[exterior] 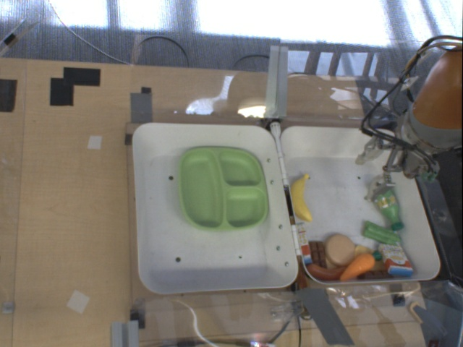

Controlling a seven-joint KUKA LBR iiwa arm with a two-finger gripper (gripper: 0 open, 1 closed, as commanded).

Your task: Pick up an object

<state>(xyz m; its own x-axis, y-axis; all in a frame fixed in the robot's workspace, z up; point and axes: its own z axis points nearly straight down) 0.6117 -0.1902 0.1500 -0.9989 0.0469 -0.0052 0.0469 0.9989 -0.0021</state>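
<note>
On wooden bench, two bins (white), sunlit floor beyond

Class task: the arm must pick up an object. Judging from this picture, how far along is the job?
Done: the gripper has reached the right bin and sits just above the green bottle. In hand: nothing is visibly lifted. Left: gripping and raising something; the banana, carrot and bottle all lie on the bin floor.

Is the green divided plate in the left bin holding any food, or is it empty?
Empty. The green divided plate lies flat in the left bin, and all its compartments show bare green.
</note>
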